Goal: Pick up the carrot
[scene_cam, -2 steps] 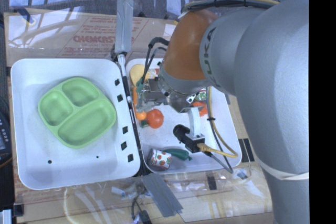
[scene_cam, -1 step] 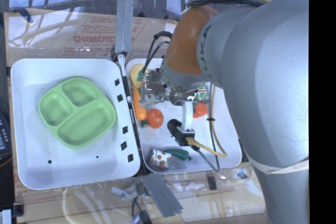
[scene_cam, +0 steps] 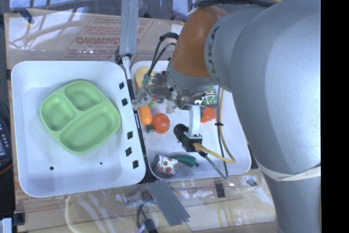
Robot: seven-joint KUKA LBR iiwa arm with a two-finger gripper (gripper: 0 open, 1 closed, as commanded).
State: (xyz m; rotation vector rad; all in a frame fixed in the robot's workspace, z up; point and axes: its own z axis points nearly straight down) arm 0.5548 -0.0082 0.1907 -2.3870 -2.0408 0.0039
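Observation:
The carrot [scene_cam: 145, 115] is a short orange piece lying near the left wall of the right bin [scene_cam: 237, 144], touching or nearly touching a red tomato [scene_cam: 161, 123] on its right. My gripper [scene_cam: 151, 93] hangs from the orange-banded wrist just above the carrot, a little toward the back. The bulky arm covers much of the right bin.
A green divided plate [scene_cam: 80, 115] lies in the left bin [scene_cam: 32, 172]. In the right bin are a yellow item [scene_cam: 141, 75] at the back left, a red item [scene_cam: 208, 114] under the arm, and a patterned cup [scene_cam: 167, 165] beside a green tool [scene_cam: 189, 160] at the front.

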